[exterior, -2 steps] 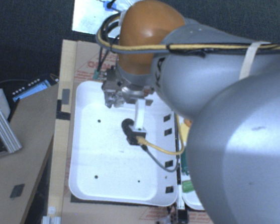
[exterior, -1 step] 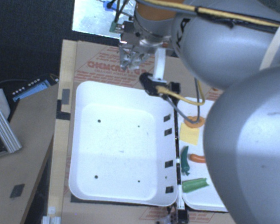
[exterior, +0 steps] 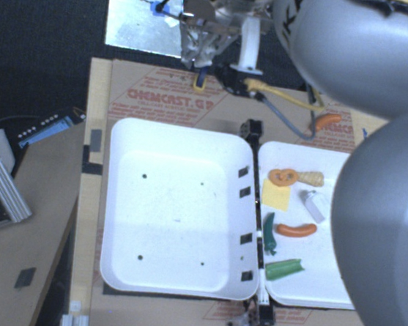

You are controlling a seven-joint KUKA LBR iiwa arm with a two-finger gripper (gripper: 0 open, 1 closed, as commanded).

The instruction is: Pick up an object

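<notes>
The gripper [exterior: 199,63] hangs at the far end of the tabletop, over the cardboard sheet [exterior: 160,96] and beyond both bins. I cannot tell if it is open or closed; from this angle the tip is a blur. A small yellow piece [exterior: 198,83] lies just under it, but I see nothing held. All the candidates are in the right bin [exterior: 306,293]: an orange ring [exterior: 283,177], a yellow square [exterior: 275,197], a white block [exterior: 315,206], a sausage [exterior: 296,230], a dark green pod [exterior: 269,234] and a light green pod [exterior: 283,267]. So the step in hand, in my opinion, is approach & selection, i.e. nothing is picked yet. I would choose the sausage: it is round and thick enough, and it has free space on both long sides. The dark green pod is very near the bin wall, and the yellow square looks too flat. Approx. plan: bring the gripper over the sausage, turn the wrist so that the closing goes across the short axis, go down straight, close, then lift slowly. The big arm [exterior: 384,254] hides part of this bin, so I would check the grasp after the lift.
</notes>
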